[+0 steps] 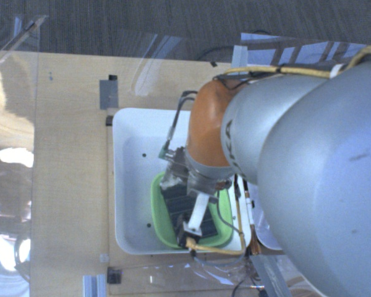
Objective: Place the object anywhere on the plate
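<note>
A light green plate (162, 223) lies in the near part of the left white bin (131, 166). My gripper (180, 197) hangs low right over the plate, and the wrist with its orange band (207, 129) covers most of the plate's middle and right side. Only the plate's left rim and near edge can be seen. Whatever may lie under the gripper is hidden by the arm.
The big grey arm (315, 184) fills the right half of the view and hides most of the second bin (269, 237). The wooden bench (68, 184) extends to the left, with small black clamps at the bin's corners.
</note>
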Robot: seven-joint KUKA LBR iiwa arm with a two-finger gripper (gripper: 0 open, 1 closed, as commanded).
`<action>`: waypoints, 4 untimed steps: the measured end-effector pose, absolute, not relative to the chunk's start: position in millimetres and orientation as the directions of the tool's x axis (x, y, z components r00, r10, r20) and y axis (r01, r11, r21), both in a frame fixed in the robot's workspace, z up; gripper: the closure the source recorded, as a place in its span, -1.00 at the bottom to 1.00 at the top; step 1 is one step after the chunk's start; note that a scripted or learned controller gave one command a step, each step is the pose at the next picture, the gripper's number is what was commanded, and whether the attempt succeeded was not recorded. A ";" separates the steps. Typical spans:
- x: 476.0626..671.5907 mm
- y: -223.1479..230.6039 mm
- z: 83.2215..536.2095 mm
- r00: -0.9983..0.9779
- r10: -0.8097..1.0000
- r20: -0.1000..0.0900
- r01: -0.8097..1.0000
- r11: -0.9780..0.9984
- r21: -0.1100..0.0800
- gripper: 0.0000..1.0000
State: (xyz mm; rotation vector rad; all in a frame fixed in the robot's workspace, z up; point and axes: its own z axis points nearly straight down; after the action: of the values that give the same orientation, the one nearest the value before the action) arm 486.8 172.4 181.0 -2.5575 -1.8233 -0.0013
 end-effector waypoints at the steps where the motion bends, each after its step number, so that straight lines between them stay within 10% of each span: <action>1: 499.4 129.5 201.8 0.354 0.935 0.003 0.935 -0.354 0.003 -1.00; 2: 508.7 62.3 234.7 0.362 0.932 0.003 0.932 -0.362 0.005 -1.00; 3: 510.3 63.6 245.5 0.355 0.935 0.005 0.935 -0.355 0.009 1.00; 4: 487.8 170.0 254.6 0.512 0.859 0.004 0.859 -0.512 0.003 1.00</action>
State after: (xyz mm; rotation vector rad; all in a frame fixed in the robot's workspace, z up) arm 487.8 170.0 254.6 -2.7322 -1.5523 -0.0082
